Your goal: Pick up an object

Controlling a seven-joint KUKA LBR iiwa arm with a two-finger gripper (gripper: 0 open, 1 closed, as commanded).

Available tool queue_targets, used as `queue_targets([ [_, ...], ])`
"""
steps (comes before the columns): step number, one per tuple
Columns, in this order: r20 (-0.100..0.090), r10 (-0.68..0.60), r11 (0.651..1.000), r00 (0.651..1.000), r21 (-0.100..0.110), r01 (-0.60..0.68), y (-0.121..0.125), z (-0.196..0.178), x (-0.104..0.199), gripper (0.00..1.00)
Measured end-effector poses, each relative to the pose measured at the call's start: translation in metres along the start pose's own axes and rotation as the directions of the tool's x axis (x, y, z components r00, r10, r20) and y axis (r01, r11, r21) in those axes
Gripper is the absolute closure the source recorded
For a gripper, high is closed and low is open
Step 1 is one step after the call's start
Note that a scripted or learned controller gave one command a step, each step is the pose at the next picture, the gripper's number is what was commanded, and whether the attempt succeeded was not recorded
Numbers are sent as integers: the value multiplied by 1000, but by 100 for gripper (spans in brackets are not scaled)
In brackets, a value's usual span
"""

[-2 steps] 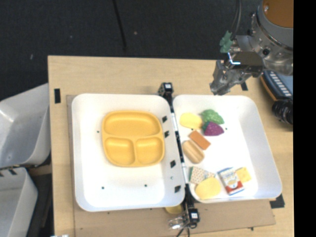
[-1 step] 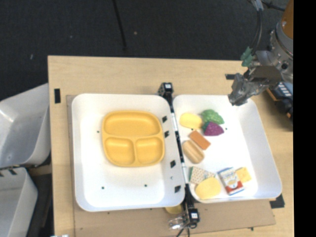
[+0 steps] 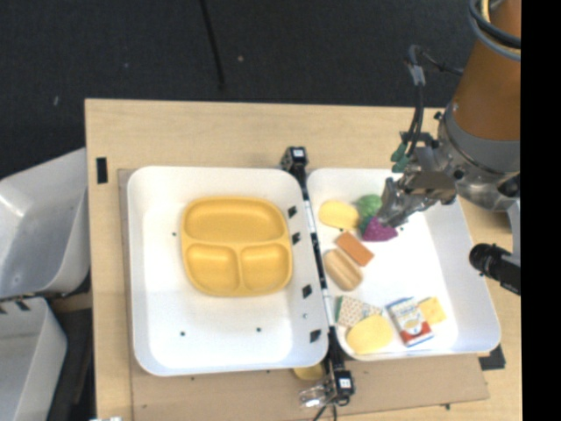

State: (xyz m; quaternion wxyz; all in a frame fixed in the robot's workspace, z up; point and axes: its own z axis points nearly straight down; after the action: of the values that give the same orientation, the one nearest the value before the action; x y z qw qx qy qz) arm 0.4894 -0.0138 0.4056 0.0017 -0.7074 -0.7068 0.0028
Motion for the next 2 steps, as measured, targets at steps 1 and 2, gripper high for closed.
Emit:
queue_targets([
  [1,2,-10,1000,1000,-8,10,1,-15,0,100],
  [2,0,2,1000,1000,-4,-2,18,72,-48,100],
])
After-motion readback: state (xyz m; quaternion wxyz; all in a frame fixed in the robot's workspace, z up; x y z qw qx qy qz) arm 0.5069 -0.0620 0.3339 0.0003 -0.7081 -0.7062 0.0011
